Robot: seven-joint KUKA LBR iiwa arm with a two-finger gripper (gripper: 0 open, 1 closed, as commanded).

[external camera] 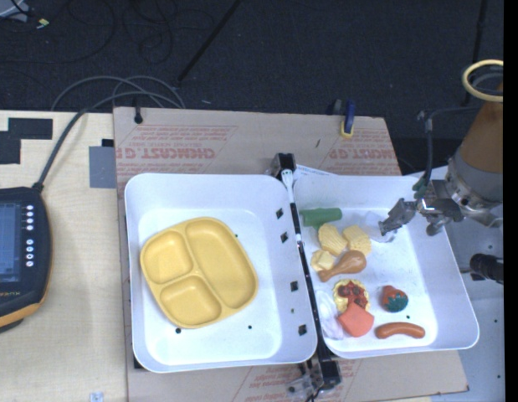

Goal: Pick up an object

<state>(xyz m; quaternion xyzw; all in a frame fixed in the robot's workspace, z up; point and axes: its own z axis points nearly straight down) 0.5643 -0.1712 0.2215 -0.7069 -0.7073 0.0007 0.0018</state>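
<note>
The grey arm with its orange band [486, 132] reaches in from the right edge and bends down toward the right-hand shallow white bin [447, 304]. Its wrist sits over that bin's upper right rim, and the hand [398, 218] extends leftward from it, hanging above the bare upper part of the bin floor. The dark metal fingers point down and to the left; from this angle I cannot tell whether they are spread or closed, and nothing is visible between them.

The toy food lies in the right bin, left of and below the hand. A green cylindrical piece [320, 216] rests near the top beside the divider. Just below it sit pale yellow lumpy pieces [342, 240] and a tan chicken drumstick [344, 265], touching one another. Lower down are a yellow and red pizza-like piece [351, 292], a red-orange wedge [356, 320], a small round red and teal item [394, 299], and a reddish-brown sausage [400, 331] near the bottom rim.

The left white bin [267, 342] holds a yellow three-compartment plastic tray [197, 270], lying tilted. Both bins sit on a cardboard sheet [242, 145] on the surface. A black tablet-like controller [14, 254] lies at the far left.
</note>
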